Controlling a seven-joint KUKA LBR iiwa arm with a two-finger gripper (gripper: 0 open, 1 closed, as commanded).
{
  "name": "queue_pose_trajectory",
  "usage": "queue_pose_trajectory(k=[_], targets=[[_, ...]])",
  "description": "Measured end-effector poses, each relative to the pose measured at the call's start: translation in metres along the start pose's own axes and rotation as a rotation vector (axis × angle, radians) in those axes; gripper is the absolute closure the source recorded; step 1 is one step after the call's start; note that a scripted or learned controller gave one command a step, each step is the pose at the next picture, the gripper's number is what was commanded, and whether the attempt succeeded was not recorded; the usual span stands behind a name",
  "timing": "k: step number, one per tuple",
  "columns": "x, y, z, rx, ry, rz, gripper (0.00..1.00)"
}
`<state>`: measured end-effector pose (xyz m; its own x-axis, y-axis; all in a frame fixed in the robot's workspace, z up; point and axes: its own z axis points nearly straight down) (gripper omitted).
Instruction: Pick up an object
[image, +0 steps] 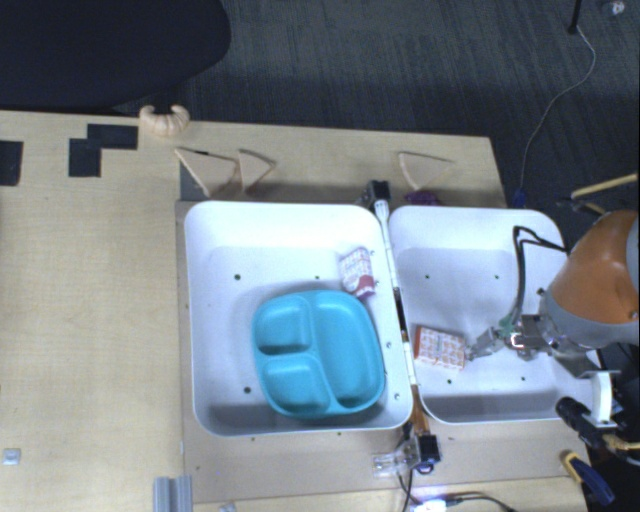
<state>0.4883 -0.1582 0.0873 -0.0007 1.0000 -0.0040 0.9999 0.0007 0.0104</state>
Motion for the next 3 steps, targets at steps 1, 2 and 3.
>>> queue_pose_trajectory(k=[1,2,3], targets=[[0.000,0.002,-0.011,-0.004,0.000,-0.001,1.00],[0.071,0.000,-0.061,0.007,0.006,-0.005,1.00],[-0.005,0.039,-0.020,0.009,0.003,-0.001,1.00]])
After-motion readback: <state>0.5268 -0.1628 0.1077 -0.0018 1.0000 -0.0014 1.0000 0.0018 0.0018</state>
